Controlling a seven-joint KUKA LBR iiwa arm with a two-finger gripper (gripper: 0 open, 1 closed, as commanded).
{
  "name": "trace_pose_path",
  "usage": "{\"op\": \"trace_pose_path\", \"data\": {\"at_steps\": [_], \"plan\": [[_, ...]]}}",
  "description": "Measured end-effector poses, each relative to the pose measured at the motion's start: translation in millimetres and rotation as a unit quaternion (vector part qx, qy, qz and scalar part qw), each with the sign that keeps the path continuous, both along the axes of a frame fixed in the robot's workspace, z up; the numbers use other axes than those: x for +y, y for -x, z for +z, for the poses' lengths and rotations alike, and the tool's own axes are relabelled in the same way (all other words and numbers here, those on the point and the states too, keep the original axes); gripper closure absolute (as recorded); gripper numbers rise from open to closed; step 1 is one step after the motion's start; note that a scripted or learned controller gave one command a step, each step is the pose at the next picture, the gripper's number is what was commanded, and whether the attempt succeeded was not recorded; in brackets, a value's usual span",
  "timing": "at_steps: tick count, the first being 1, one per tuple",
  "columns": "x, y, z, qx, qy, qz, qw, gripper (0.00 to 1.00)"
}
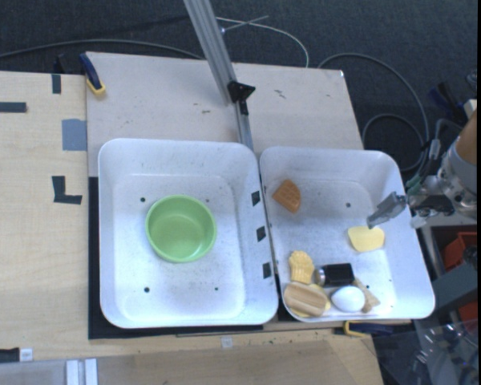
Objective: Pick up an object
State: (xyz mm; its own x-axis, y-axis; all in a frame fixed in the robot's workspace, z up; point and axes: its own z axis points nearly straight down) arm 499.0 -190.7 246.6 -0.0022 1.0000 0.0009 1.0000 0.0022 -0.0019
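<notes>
Camera view: approach step. Two-finger gripper [385,212] at right of frame, finger state unclear, just above flat pale-yellow piece [366,239] in right white bin [329,160]. Next: descend, close.

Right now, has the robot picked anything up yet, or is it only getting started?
Nothing looks picked up yet. The gripper hangs at the right bin's right side, just above the pale yellow piece, with nothing seen in its grasp. The orange block and the white egg lie untouched. The grasp and the lift are both left.
</notes>
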Motion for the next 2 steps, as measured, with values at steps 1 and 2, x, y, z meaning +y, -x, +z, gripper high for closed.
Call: {"op": "trace_pose_path", "data": {"at_steps": [1, 2], "plan": [[-0.1, 0.0, 0.1, 0.0, 0.0002, 0.0, 1.0, 0.0], [0.8, 1.2, -43.2, 0.002, -0.0001, -0.001, 1.0, 0.0]]}}
